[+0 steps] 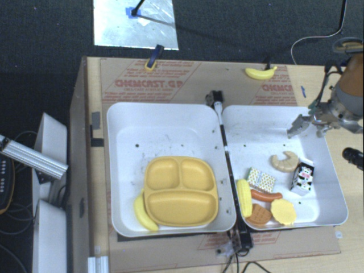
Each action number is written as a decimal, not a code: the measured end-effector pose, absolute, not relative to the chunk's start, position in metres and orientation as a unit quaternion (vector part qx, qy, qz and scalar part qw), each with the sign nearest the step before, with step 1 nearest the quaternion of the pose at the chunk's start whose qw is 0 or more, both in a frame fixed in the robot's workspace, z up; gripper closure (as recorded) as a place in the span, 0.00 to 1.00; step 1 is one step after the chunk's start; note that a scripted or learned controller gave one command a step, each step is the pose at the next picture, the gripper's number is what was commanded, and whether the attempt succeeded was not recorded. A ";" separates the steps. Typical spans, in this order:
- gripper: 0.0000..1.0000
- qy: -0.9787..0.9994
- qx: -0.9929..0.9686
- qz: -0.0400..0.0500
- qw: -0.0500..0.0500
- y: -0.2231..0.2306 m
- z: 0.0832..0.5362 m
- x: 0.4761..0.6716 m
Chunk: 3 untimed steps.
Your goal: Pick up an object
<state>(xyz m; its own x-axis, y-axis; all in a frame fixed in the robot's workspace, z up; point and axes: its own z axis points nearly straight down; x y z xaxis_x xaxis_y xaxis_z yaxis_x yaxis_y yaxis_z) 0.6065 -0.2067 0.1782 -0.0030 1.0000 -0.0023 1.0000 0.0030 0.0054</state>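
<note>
Across lower frame we see two shallow white plastic bins [170,115], right one holding toys. Grey two-finger gripper [310,125] at right edge, fingers spread, nothing between: approach step. Next we judge: descend onto tan croissant-shaped toy [285,161], right-centre, long axis roughly left-right, tips pointing up-left.

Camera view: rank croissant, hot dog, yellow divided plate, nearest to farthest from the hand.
Hand sits over the right bin's upper right.
1. Croissant: right bin, just below the hand.
2. Hot dog: right bin, lower middle.
3. Yellow divided plate: left bin, across the divider.
</note>
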 end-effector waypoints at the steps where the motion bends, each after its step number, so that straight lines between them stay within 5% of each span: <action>1: 0.00 0.708 0.707 0.000 0.001 -0.207 0.157 0.569; 3: 0.00 0.708 0.707 0.000 0.001 -0.206 0.133 0.543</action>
